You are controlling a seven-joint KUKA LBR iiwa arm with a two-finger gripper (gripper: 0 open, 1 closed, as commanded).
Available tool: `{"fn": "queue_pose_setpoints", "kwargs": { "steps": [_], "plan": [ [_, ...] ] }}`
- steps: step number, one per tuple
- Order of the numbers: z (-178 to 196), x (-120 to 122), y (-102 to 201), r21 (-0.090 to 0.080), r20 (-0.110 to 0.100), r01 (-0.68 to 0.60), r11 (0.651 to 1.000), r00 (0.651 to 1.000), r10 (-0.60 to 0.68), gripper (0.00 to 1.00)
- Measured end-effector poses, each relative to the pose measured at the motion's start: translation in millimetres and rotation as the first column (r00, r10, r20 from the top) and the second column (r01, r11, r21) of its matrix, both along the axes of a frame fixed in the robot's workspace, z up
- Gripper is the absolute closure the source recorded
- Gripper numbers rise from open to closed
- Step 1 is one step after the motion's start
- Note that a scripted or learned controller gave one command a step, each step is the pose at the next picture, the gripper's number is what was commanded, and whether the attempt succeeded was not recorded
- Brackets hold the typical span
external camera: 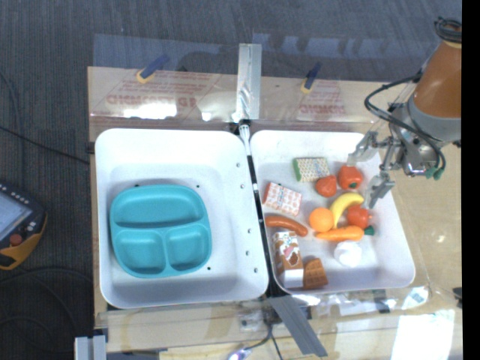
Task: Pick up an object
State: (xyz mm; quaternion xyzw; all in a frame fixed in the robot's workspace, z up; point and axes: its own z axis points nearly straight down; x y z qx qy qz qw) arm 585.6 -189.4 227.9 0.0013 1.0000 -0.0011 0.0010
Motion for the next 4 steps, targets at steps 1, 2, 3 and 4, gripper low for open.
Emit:
{"fn": "queue_pose_setpoints", "kwargs": {
  "steps": [1,2,3,4],
  "plan": [
    [-137,-45,-19,-0.003,0.012,0.086,0.996,0.996,-0.086,0.0],
    [-136,-86,-3,-0.004,0.019,0.136,0.991,0.991,-0.136,0.0],
    [-126,-85,-2,-0.006,0.019,0.133,0.991,0.991,-0.133,1.0],
    [-29,-56,51,0.002,0.002,0.139,0.99,0.99,-0.139,1.0]
  ]
}}
